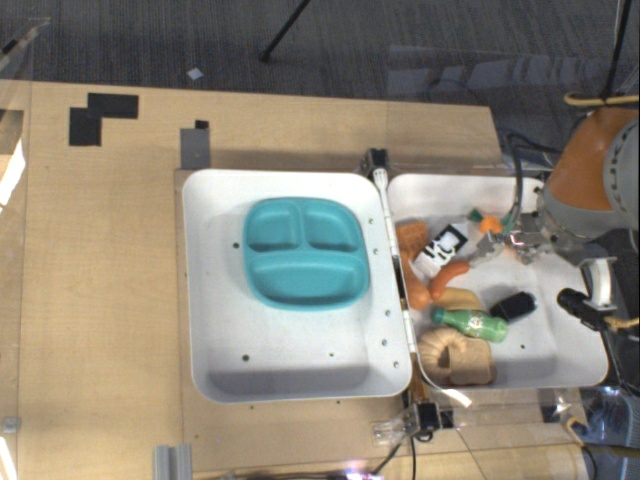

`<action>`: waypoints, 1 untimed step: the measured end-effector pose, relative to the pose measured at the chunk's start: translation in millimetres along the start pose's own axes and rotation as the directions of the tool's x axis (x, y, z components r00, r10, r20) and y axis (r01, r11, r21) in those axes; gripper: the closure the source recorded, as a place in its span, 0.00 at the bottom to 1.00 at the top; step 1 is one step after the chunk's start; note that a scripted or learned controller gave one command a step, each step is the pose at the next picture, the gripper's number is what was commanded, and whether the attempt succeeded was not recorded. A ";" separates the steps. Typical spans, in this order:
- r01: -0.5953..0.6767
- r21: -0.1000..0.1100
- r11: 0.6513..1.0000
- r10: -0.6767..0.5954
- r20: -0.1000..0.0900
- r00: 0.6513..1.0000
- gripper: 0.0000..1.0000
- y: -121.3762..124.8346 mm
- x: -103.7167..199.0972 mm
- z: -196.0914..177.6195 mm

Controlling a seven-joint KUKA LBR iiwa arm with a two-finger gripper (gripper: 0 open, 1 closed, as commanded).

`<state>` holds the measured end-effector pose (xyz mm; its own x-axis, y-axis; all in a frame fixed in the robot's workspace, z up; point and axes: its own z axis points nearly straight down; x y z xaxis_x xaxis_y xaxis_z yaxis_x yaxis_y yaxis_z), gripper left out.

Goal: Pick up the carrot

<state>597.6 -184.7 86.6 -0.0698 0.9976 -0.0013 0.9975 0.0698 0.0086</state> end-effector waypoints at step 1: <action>-0.287 0.010 0.958 0.287 -0.003 0.958 0.00 57.3 -12.6 1.0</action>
<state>655.7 -193.3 86.2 0.2192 0.9757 0.0041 0.9757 -0.2192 -0.0011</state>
